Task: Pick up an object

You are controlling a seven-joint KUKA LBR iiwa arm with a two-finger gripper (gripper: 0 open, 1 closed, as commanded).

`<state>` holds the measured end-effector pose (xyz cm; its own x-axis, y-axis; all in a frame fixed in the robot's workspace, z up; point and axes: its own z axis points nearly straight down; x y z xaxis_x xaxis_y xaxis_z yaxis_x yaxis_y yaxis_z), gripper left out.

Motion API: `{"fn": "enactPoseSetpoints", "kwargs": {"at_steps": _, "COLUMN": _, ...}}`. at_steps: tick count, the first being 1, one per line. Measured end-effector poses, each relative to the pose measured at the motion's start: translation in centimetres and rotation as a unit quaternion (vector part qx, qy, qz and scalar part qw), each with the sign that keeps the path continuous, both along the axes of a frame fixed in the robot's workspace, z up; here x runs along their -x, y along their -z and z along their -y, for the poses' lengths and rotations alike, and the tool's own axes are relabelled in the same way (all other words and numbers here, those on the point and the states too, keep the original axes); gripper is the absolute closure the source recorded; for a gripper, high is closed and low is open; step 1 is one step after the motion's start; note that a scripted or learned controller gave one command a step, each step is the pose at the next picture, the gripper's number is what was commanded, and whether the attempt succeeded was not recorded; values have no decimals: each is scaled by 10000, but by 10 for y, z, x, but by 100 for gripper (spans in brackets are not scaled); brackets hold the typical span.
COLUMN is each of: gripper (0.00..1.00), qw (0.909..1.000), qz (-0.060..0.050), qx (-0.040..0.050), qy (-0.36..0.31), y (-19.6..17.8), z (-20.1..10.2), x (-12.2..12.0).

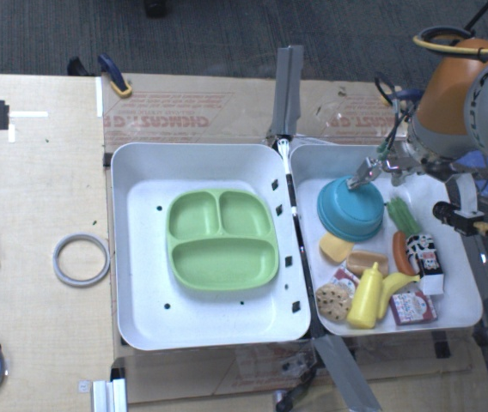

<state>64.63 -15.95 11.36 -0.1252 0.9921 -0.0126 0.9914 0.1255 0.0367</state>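
At the right bin's point(459, 316) far edge we see the claw point(366, 175) touching the rim of a blue bowl point(350, 210); whether its grip is released or clenched we cannot tell. Nearer the front of that bin lie a cheese wedge point(334, 248), a cookie point(333, 299), a yellow mustard bottle point(365, 296), a hot dog point(402, 254), a green vegetable point(403, 216) and small cartons with print too small to read. Inside the left bin point(132, 256) rests a green divided plate point(222, 239). Mirrored red lettering, unreadable to us, runs across the cardboard point(184, 114) on the desk point(38, 196).
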Motion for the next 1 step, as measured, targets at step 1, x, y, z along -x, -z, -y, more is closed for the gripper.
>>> {"fn": "enactPoseSetpoints", "kwargs": {"at_steps": 1, "gripper": 0, "qw": 9991, "qz": -19, "qx": 36, "qy": -415, "y": 0, "z": -22, "x": -7}}
